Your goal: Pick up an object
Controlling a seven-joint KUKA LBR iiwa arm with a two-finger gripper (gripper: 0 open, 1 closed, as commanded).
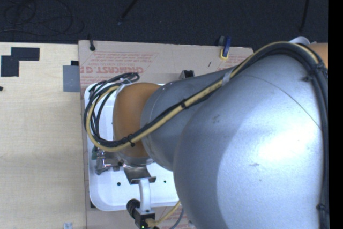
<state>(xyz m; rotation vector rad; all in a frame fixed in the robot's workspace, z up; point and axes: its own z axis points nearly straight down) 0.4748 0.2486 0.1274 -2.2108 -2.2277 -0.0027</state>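
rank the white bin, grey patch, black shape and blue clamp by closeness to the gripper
1. White bin, directly beneath the gripper, low in the view.
2. Grey patch, up and to the left.
3. Black shape, far left, and blue clamp, top towards the right: too close to call.

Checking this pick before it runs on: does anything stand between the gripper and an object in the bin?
Nothing visible does, but the grey arm covers most of the white bin and hides whatever lies under its wrist, so I cannot tell.
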